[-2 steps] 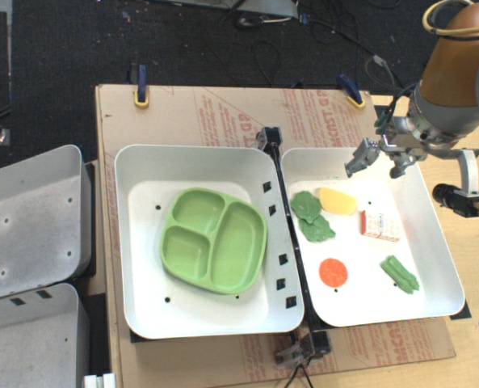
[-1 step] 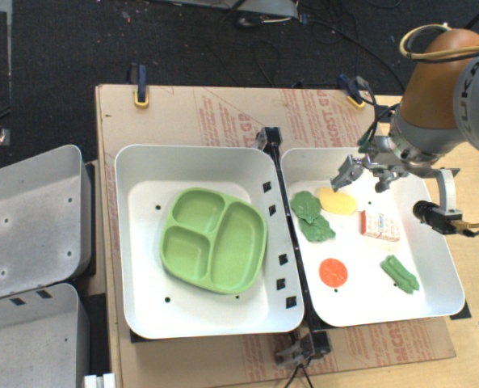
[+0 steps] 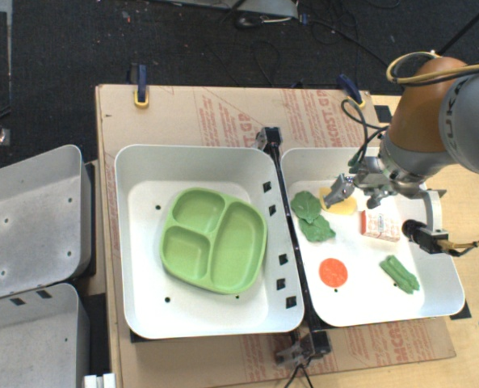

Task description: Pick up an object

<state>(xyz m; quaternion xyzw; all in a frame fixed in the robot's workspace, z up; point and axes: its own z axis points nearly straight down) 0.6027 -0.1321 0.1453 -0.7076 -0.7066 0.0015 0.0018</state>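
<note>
Your gripper point(image 3: 342, 191) is hanging low over the yellow toy point(image 3: 344, 206).
Its fingers are standing open, holding nothing, ready to close on it.

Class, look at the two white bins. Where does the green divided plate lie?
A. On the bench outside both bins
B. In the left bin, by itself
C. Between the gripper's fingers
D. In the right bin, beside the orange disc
B: the green divided plate lies flat in the left bin with nothing else in it, while the orange disc lies in the right bin.
</note>
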